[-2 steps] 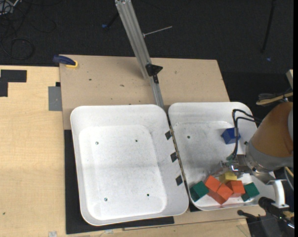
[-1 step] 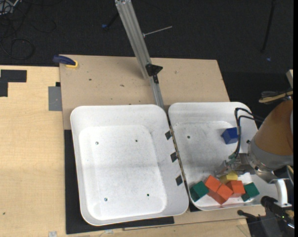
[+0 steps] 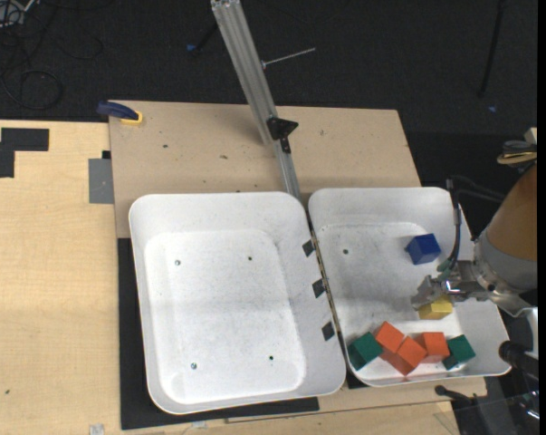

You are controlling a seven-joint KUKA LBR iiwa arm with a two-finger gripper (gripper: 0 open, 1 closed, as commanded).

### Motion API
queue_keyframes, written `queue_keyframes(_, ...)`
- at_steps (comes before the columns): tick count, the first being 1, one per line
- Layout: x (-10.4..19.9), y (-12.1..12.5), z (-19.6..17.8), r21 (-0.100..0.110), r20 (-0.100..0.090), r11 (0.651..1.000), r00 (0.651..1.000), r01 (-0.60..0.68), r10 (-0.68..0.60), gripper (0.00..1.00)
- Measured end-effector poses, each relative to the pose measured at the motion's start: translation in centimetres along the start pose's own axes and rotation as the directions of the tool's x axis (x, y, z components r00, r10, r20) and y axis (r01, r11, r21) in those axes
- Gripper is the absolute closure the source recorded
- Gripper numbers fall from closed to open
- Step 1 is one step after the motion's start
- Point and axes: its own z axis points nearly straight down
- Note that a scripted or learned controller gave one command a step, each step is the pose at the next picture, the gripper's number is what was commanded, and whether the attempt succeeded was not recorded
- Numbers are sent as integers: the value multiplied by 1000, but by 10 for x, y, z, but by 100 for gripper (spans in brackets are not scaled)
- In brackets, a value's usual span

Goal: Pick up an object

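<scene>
The gripper sits low over the right bin, near its right wall, and its metal tip is a small blur, so whether it is open or closed I cannot tell. A yellow block lies right at the tip, just on the near side and seemingly touching it, but I see nothing that shows the block is gripped. A blue cube rests alone a little farther back and slightly left, apart from the gripper. Toward the near edge of the same bin is a huddle of blocks: a green one at the left, two orange ones and a red one pressed together in the middle, and another green one at the right end. The arm comes in from the right, its orange band above the grey wrist, reaching leftward and down across the bin's right rim. The left bin lies alongside, the two bins meeting at a row of black clips. Beyond them a slanted aluminium rail rises from the bench toward the far side, and a blue clamp sits on the bench's far left corner.
</scene>
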Motion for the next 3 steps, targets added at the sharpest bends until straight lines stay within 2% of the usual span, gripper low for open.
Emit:
queue_keyframes(2,-2,4,-75,0,0,1000,1000,1,-1,100)
queue_keyframes(3,57,13,-79,4,-4,1000,1000,5,-5,100)
